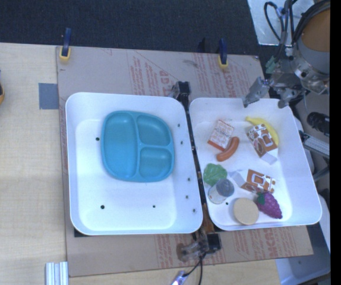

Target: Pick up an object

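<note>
Camera view places the likeliest object, a banana (264, 127), just below the pincer (267, 96) and slightly toward the near rim of the right bin (304, 159). It is judged to be a light, stiff plastic toy with a smooth curved skin (slippery enough to roll out of a loose pinch), so it would best be taken across its narrow middle, with the fingers set square to the curve. A printed snack packet (261, 140) lies touching the banana on the side away from the pincer, and a clean closing may be hindered by it.

The pincer is seen spread wide with nothing between its fingers, hovering over the far rim of the bin, apart from every object.

Further from the pincer and to its left, a red sausage (228, 149) and a second small packet (221, 133) lie close together. Beyond these, nearer the bin's front, a green lettuce piece (214, 173), a small grey can (223, 188), a third packet (259, 181), a purple grape bunch (270, 205) and a tan round disc (245, 211) are clustered. These are judged light as well; the round ones would slip more readily.

Well to the left of the pincer, a blue divided plate (138, 145) rests in the left bin (75, 177).
</note>
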Action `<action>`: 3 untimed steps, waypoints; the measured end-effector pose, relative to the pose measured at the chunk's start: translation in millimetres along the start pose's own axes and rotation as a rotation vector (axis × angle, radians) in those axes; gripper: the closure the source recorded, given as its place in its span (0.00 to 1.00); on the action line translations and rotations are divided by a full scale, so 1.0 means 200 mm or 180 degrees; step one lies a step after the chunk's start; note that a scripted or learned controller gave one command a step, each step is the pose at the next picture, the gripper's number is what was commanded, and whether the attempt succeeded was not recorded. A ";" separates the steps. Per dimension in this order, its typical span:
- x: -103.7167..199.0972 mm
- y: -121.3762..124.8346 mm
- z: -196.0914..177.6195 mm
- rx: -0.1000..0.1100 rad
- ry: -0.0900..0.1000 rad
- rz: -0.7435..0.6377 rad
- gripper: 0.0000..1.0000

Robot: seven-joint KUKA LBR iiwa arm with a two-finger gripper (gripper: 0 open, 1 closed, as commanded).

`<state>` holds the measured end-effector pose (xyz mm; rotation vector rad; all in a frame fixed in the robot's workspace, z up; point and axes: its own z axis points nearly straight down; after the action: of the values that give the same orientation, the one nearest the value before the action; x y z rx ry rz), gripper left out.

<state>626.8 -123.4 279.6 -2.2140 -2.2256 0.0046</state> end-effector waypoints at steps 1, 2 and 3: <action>0.21 0.09 0.44 0.0008 -0.0002 -0.0005 0.00; 0.04 -0.09 0.94 0.0005 -0.0002 0.0003 0.00; 0.11 -0.20 0.94 0.0003 -0.0002 0.0007 0.00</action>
<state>585.3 -101.0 91.6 -2.2163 -2.2232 0.0064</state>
